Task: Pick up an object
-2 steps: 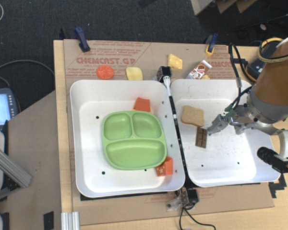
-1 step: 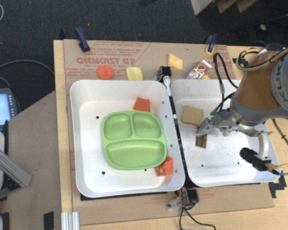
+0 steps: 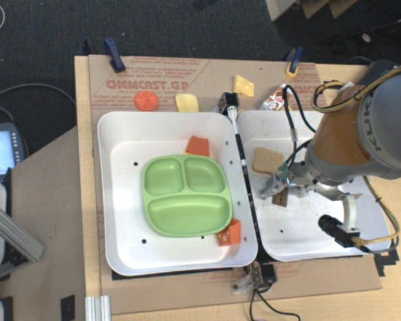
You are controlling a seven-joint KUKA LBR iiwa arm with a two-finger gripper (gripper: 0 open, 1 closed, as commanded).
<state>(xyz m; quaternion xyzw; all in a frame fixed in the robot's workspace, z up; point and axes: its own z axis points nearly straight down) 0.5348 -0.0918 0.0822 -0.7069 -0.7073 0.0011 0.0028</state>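
nearest the camera, a green divided plate (image 3: pixel 187 196) is seen in the left bin (image 3: pixel 113 179), flanked by two orange blocks (image 3: pixel 229 233). over the right bin (image 3: pixel 307 249), the jaws (image 3: pixel 275 187) are lowered onto a small dark brown piece (image 3: pixel 279 200) lying just below them; whether they are open or gripping cannot be told. a tan slice (image 3: pixel 266 159) is set just up-left.

Red "CHEMCAST" lettering stands on the bench board (image 3: pixel 147 84).
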